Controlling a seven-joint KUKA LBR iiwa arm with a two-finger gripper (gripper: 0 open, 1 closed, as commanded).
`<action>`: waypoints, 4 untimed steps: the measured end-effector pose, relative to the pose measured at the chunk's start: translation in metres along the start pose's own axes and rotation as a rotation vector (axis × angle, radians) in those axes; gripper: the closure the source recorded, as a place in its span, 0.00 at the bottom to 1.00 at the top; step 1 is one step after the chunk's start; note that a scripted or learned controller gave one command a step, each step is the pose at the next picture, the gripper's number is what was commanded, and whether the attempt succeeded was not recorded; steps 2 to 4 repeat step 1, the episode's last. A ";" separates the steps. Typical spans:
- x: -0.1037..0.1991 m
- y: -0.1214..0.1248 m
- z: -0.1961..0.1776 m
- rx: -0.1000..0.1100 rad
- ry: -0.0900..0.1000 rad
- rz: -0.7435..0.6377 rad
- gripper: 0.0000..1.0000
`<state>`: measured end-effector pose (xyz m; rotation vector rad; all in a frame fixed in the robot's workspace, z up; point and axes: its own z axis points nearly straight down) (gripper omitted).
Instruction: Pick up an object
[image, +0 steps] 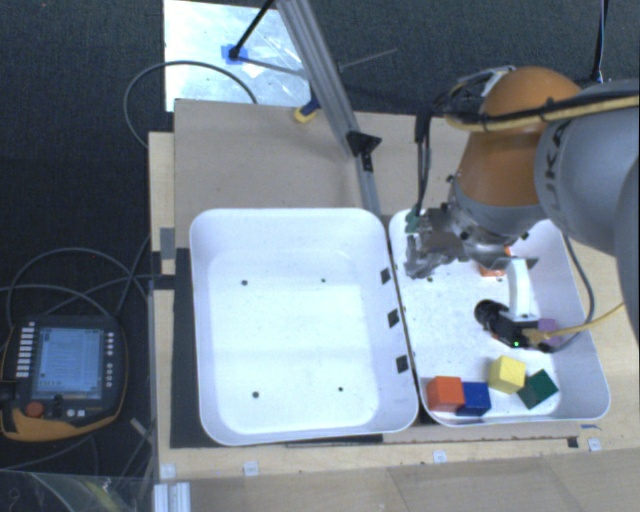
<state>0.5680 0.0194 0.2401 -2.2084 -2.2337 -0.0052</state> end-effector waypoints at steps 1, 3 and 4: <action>0.046 -0.021 0.001 0.003 0.000 0.001 1.00; 0.046 -0.021 0.001 0.003 0.000 0.001 1.00; 0.046 -0.021 0.001 0.003 0.000 0.001 1.00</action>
